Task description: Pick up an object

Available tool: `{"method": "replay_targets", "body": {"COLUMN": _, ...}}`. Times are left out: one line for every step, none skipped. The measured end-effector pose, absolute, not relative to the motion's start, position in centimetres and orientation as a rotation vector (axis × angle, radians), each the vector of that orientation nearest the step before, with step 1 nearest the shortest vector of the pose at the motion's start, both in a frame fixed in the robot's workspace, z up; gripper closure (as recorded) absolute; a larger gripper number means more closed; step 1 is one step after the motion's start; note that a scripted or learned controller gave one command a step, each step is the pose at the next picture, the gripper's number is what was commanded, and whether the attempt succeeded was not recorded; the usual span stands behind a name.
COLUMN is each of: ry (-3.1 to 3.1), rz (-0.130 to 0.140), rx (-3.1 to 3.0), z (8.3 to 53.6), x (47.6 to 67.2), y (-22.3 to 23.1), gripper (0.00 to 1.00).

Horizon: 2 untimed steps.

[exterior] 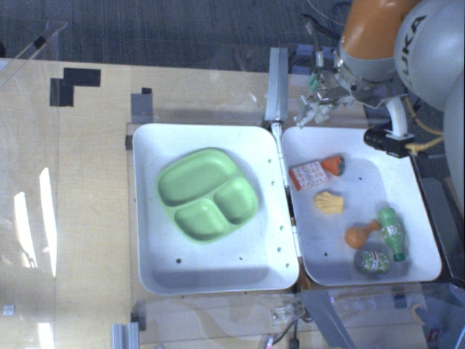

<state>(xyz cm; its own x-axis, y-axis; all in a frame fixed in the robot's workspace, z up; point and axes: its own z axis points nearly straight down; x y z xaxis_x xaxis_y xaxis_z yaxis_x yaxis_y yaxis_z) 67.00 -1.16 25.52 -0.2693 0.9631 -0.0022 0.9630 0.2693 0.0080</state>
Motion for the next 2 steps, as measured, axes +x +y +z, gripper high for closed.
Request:
{"method": "replay_targets", "body": {"ry": 2.688, "rz": 0.006, "rx": 1.609, "z": 25.8, "x": 67.0, "y": -7.3, "gripper": 1.00}}
{"method": "replay_targets", "body": {"ry": 2.790, "rz": 0.005, "rx": 1.431, "z": 16.0, "x": 67.0, "y": -10.9, "gripper": 1.00}}
